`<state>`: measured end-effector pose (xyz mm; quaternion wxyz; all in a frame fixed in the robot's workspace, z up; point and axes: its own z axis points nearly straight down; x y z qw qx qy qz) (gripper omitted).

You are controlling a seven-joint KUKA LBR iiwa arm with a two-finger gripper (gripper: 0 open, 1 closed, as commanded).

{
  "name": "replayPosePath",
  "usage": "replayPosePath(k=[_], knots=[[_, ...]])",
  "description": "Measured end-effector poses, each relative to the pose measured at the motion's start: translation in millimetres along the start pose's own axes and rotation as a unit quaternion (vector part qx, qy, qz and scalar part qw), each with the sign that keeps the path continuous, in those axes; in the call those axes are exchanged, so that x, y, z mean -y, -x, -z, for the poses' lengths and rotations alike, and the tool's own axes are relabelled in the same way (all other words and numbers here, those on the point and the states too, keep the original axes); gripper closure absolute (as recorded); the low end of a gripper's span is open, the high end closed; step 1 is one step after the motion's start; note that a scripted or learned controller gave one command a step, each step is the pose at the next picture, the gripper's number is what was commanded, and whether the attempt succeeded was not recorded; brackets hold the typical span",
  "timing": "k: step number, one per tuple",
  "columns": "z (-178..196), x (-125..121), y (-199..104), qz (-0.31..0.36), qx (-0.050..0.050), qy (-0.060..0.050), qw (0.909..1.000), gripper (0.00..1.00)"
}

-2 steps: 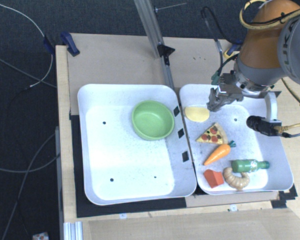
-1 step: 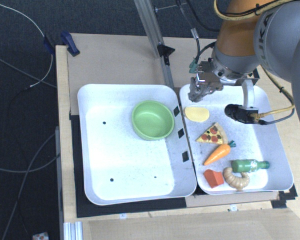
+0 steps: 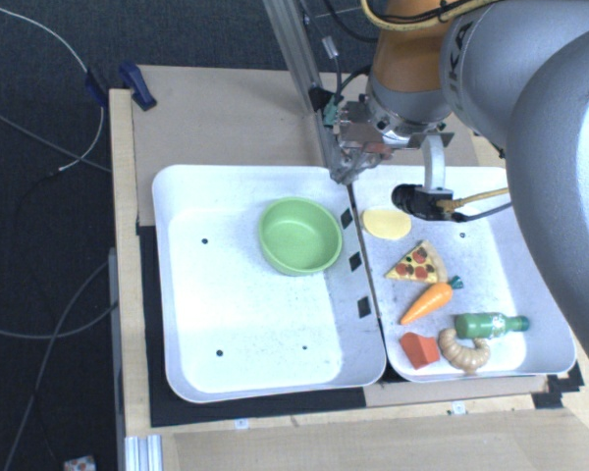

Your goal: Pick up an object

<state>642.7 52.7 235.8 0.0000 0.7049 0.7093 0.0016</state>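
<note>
Now | tool (image 3: 348, 170) over bin divider, state unclear | green bowl (image 3: 299, 235) left | pizza slice (image 3: 417, 263), carrot (image 3: 427, 301) right

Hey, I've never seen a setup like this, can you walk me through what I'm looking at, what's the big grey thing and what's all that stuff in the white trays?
The big grey thing is a robot arm with an orange band, reaching in from the right. One camera above the bench looks down at a slant. Its gripper hangs over the divide between two shallow white bins. The left bin holds a green bowl. The right bin holds toy food: a yellow disc, a pizza slice, a carrot, a green bottle, a red block and a tan curved piece. I see nothing held.
</note>
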Motion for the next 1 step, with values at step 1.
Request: replayPosePath(k=[1], knots=[[-3.4,-14.7,-42.9,-0.001,0.0,0.0,1.0,1.0]])
